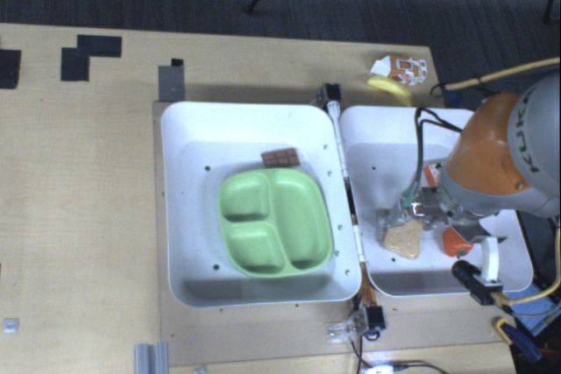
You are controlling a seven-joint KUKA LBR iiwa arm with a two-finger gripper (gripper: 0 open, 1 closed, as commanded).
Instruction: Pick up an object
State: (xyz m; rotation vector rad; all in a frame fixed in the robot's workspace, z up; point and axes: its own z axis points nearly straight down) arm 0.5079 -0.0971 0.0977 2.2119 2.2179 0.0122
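Pale wooden worktop [79, 215] carries two shallow white bins. At centre frame, the left white bin [188, 188] holds a green three-compartment plastic tray [276, 221] with a small brown chocolate-like block [280, 158] just above it. At right, the gripper [412, 213] hangs just above a tan wedge-shaped piece [404, 241]; whether it is clenched cannot be told.

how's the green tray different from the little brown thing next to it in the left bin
The green tray is pale green and split into three compartments; the brown block is dark and plain-shaped. The green tray is far larger than the brown block. The green tray fills the middle of the left bin; the brown block sits at its far edge. Both lie flat.
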